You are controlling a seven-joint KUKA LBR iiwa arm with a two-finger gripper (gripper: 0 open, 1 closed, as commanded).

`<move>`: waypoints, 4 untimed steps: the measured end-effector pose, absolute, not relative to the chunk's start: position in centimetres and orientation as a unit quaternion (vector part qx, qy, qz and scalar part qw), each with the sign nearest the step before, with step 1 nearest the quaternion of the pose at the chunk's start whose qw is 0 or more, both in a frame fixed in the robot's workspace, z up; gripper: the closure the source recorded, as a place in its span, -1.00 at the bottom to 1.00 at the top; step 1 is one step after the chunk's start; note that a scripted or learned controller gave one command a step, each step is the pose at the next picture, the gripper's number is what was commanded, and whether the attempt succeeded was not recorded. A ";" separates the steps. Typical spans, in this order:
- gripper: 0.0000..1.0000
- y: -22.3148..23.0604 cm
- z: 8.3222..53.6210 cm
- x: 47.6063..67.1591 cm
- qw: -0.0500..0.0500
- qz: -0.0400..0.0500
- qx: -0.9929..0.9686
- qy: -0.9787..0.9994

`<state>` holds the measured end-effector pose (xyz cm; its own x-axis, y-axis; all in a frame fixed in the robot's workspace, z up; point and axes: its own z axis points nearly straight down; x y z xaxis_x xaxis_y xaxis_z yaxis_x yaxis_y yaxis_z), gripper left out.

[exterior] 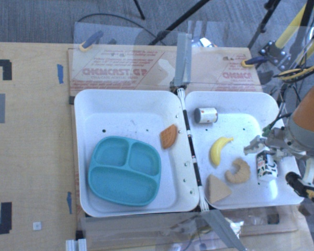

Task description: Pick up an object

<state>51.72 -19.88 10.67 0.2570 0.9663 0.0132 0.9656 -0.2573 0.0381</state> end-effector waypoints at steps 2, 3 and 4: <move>-1.00 -10.6 10.5 54.6 0.019 0.011 0.773 0.634; -1.00 -10.3 10.5 62.4 0.018 0.009 0.748 0.663; -1.00 -15.2 10.5 62.0 0.018 0.014 0.740 0.672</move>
